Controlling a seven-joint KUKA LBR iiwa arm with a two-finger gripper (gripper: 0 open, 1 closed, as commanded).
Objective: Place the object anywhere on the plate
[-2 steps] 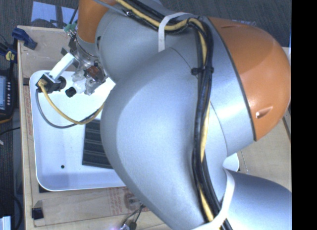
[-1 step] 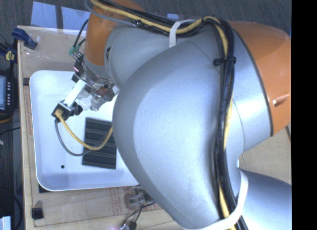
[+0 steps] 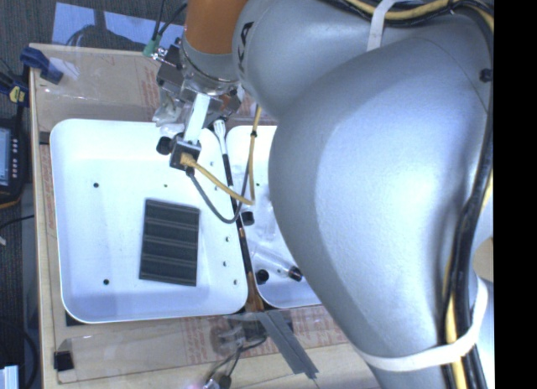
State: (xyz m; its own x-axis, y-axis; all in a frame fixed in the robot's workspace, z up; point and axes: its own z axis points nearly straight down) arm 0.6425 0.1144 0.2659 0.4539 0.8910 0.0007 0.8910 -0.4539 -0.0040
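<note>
Left bin point(image 3: 84, 161) bears a ribbed slab point(image 3: 170, 242) (arm point(image 3: 377, 169) half-hides right bin point(image 3: 267, 230)).

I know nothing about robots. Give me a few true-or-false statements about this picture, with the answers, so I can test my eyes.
1. A dark ribbed rectangle lies flat in the left-hand bin. True.
2. The band above the wrist is blue. False: it is orange.
3. The gripper sits right over the dark ribbed rectangle. False: it is up by the far rim of the left-hand bin, apart from the rectangle.
4. The arm hides much of the right-hand bin. True.
</note>
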